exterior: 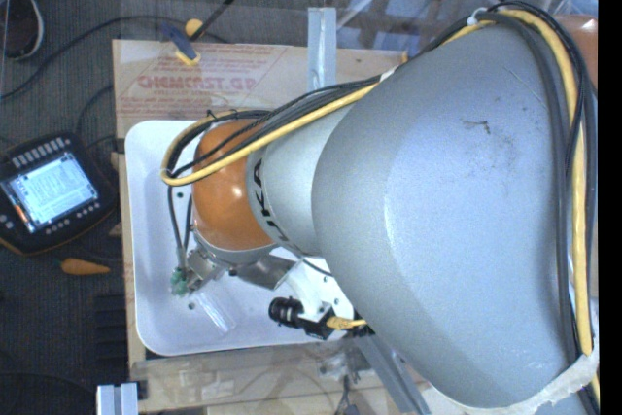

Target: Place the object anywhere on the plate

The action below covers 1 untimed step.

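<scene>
On the far left we are looking at a handheld control pad (47, 192) lying on the floor beside the bench, its screen lit. Moving right, we are coming to the white bin (146, 209), and the arm (437, 209) is reaching deep into it, its orange band (225, 190) hanging over the bin's middle. Below that band we are seeing the gripper (199, 292) low over the bin floor, and we cannot tell how its jaws stand. Something small and green (179, 283) is sitting at its left edge, possibly the object; it looks light and easy to pinch across its width. We cannot make out a plate.
</scene>
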Available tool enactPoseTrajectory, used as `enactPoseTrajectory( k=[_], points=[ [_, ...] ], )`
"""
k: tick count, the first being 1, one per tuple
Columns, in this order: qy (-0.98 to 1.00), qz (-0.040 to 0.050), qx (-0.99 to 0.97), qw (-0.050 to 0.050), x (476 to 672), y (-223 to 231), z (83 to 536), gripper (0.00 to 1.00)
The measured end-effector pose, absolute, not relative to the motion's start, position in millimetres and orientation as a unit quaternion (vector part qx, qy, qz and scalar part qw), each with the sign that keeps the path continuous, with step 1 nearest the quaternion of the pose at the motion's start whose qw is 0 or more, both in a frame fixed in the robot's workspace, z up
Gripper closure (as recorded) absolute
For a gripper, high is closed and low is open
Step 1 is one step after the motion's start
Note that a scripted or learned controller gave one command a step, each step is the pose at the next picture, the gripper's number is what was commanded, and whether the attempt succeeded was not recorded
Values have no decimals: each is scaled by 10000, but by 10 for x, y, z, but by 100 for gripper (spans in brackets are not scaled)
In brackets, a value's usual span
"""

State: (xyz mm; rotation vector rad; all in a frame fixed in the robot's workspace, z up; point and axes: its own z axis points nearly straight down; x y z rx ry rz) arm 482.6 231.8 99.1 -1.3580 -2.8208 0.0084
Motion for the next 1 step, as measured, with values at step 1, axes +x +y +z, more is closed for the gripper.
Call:
enactPoseTrajectory(
  k=[1],
  points=[
    [-9511, 27, -3088, 9, 4842, 2262, 1837, 100]
  ],
)
